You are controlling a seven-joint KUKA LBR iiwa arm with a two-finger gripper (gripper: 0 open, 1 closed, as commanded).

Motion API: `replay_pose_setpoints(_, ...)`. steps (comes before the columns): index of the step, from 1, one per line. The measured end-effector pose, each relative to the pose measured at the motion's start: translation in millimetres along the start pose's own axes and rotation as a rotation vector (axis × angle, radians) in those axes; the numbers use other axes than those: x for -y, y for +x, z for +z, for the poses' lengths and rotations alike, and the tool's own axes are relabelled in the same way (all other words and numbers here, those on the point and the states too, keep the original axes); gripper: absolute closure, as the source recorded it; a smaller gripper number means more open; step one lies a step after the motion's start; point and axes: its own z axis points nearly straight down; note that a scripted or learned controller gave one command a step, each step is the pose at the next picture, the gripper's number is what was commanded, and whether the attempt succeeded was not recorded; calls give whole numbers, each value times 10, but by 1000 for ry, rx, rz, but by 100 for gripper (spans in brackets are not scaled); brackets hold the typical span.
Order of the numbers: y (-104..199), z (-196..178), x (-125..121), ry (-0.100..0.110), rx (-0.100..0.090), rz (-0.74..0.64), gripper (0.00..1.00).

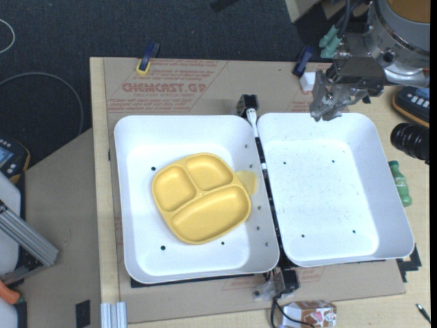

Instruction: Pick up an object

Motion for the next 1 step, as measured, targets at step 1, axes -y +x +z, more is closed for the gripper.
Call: replay_pose_setpoints(1, 161, 1047, 22, 18, 2, 1, 100)
